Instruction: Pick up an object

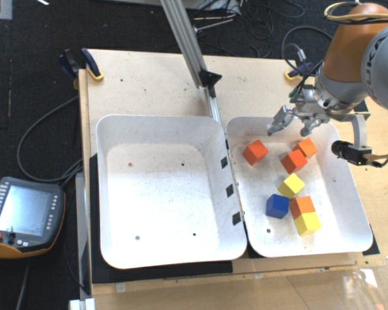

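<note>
The gripper (291, 125) hovers with fingers spread and nothing between them, above the right bin (359, 205); the nearest orange cube (255, 152) lies just below-left of its fingertips

- The table (155, 82) is a pale wooden board, speckled, with dark floor around it.
- A grey metal bar (184, 34) slants from the top edge down to the table, ending at a black bracket (210, 79).
- Two clamps with yellow tips sit at the far corners: left clamp (84, 63), right clamp (296, 66).
- A pendant (22, 215) with a screen lies on the floor, left of the table.
- Black cables (39, 134) loop near it.
</note>
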Motion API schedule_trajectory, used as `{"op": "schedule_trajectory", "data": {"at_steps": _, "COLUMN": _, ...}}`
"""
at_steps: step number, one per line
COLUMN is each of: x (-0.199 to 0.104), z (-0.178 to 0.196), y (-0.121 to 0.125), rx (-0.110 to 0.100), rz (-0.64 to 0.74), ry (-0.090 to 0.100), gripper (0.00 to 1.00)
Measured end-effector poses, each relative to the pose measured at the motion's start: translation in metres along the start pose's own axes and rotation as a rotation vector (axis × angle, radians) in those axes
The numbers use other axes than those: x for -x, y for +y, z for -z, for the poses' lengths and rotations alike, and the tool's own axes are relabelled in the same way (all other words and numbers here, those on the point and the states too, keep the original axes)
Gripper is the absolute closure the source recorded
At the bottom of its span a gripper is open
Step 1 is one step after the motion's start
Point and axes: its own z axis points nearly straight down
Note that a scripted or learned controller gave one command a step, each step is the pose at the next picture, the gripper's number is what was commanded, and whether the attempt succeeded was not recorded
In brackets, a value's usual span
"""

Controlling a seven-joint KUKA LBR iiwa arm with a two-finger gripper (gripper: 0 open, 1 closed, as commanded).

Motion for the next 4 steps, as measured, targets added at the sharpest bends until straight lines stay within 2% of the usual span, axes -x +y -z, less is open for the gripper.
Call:
{"op": "schedule_trajectory", "data": {"at_steps": 1, "x": -0.080, "z": -0.006, "y": 0.014, "rx": 0.002, "rz": 0.007, "ry": 0.004, "gripper": 0.00}}
{"op": "schedule_trajectory", "data": {"at_steps": 2, "x": -0.109, "z": -0.006, "y": 0.018, "rx": 0.002, "rz": 0.003, "ry": 0.002, "gripper": 0.00}}
{"op": "schedule_trajectory", "data": {"at_steps": 3, "x": -0.018, "z": -0.045, "y": -0.030, "rx": -0.006, "rz": -0.011, "ry": -0.002, "gripper": 0.00}}
{"op": "schedule_trajectory", "data": {"at_steps": 4, "x": -0.005, "z": -0.080, "y": -0.022, "rx": 0.015, "rz": 0.000, "ry": -0.002, "gripper": 0.00}}
